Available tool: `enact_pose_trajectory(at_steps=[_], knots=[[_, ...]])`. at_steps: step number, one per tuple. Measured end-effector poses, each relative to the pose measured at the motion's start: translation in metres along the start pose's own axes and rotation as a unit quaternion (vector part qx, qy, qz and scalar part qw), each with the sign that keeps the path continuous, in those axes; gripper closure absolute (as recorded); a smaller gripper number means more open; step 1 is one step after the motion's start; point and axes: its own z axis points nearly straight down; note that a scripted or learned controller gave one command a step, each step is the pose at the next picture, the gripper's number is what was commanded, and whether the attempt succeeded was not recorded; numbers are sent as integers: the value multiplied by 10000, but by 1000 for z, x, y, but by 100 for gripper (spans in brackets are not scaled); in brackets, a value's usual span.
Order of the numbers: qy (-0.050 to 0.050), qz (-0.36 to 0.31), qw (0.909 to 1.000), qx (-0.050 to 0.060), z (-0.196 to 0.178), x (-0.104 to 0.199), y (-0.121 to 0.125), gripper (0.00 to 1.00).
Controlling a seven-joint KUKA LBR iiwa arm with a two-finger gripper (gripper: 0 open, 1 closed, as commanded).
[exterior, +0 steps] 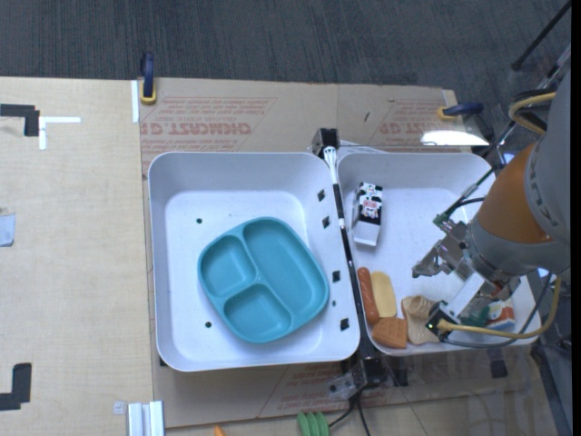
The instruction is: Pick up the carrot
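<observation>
Bench [73,271] bears cardboard sheet [236,121]; two white bins [172,243] [408,175] side by side.

Left bin [163,243]: teal divided plate [263,280], centre. My right bin [408,166]: milk carton [368,213] at eleven o'clock; hot dog [368,295] at eight.

**Printing on the cardboard only**

Red block lettering runs across the cardboard sheet [209,121] under the two bins, along its far edge. It appears upside down and mirrored from this camera, so the word cannot be made out with certainty. A second patch of the same red print sits on the cardboard further right [413,116], equally unreadable. The small carton [368,213] in the right bin carries a black-and-white cow picture, but any wording on it is too small to read.
</observation>
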Motion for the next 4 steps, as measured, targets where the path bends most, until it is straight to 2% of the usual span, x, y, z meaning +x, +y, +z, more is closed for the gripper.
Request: enact_pose_trajectory(at_steps=[1,2,4], knots=[[6,51,10000,4,39,11,-12,0],[-4,1529,9882,3,39,23,1,0],[-4,1532,9882,3,39,23,1,0]])
